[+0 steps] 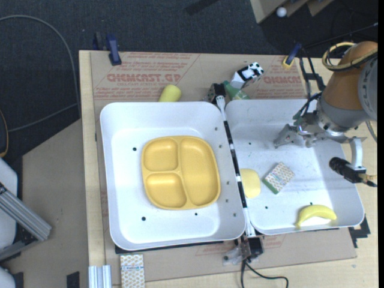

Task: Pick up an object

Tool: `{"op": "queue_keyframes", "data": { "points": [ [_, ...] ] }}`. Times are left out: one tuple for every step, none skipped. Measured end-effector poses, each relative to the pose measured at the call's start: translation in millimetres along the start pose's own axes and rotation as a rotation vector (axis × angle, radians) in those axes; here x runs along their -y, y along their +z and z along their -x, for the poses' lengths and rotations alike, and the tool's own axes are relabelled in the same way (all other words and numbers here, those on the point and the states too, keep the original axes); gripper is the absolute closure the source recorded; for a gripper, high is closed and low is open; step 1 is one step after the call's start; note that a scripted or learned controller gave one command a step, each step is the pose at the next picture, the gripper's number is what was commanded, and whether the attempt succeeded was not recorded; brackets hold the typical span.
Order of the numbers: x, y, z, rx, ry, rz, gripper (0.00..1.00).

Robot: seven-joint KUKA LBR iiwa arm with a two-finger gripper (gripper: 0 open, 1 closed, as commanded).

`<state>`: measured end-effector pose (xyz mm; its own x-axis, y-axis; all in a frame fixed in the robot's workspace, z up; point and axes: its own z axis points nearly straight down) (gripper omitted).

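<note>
The gripper (288,135) hung spread and holding nothing over the right bin (264,116), near its far side; nearer the camera in that bin lay a small box (279,177), a banana (316,215) and a yellow piece (250,182); a yellow divided plate (180,173) sat in the left bin (120,161).

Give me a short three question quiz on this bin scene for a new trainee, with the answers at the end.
1. True or false: the yellow divided plate lies in the right bin.
2. Which thing lies nearest the right bin's front edge? A) the banana B) the small patterned box C) the gripper
3. Fill in: the yellow divided plate has ___ compartments.

Key: 1. False, it lies in the left bin. 2. A. 3. Three.
</note>
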<state>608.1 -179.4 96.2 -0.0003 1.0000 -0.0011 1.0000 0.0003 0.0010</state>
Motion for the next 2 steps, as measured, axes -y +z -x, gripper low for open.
{"op": "queue_keyframes", "data": {
  "points": [
    [65.6,12.1,-33.9,-0.002,0.001,-0.004,0.00],
    [103.8,8.0,-76.8,-0.003,0.000,-0.003,0.00]
  ]
}}
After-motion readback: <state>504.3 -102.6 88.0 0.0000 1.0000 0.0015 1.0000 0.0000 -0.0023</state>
